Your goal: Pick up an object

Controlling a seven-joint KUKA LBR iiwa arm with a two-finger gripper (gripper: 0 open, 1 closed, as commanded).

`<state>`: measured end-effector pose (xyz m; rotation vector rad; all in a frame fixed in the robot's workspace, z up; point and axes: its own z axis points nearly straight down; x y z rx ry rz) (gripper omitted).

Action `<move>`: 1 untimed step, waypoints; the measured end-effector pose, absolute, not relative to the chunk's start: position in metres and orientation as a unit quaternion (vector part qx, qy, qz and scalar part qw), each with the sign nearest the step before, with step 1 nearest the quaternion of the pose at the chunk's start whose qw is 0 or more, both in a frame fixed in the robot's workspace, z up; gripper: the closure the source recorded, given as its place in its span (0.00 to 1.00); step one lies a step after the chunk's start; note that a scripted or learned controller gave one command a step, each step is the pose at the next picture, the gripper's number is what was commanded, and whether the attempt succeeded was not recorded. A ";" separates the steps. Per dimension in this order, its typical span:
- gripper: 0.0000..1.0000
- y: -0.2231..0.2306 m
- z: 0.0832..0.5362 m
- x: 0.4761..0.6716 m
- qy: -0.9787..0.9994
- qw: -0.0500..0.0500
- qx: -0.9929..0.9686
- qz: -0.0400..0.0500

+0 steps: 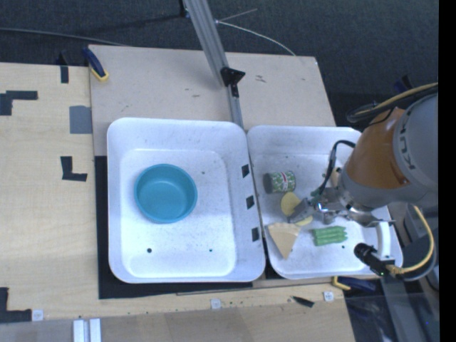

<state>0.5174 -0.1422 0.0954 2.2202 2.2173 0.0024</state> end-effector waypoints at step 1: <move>1.00 -0.140 0.103 0.515 0.708 -0.002 0.706 -0.001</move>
